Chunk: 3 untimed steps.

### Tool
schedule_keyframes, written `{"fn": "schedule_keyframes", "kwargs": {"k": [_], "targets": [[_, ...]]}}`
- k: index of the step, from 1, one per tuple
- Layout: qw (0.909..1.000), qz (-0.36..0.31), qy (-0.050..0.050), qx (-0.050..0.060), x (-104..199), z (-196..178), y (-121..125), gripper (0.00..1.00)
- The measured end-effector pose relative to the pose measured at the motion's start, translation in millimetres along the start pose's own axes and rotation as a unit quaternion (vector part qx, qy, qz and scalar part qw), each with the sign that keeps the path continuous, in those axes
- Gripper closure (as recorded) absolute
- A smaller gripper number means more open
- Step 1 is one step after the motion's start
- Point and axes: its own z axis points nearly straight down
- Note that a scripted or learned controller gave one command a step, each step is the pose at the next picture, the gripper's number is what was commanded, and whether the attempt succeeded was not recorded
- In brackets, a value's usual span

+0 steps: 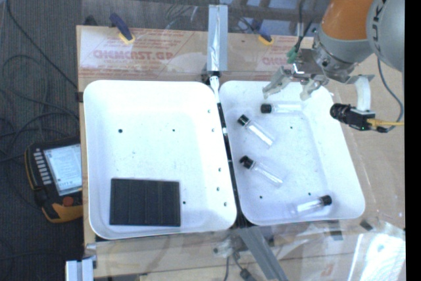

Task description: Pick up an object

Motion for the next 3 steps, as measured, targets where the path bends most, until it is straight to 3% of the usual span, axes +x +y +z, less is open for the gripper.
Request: {"fn": "schedule_keyframes", "kwargs": {"k": [1,2,3], "targets": [[0.9841,-0.177,0.0,-0.001,-21,152,-24,0.0],[0.9778,-0.209,0.004,0.019,-27,158,34,0.0],[0.9783,-0.206,0.002,0.02,-31,150,33,1.0]]}}
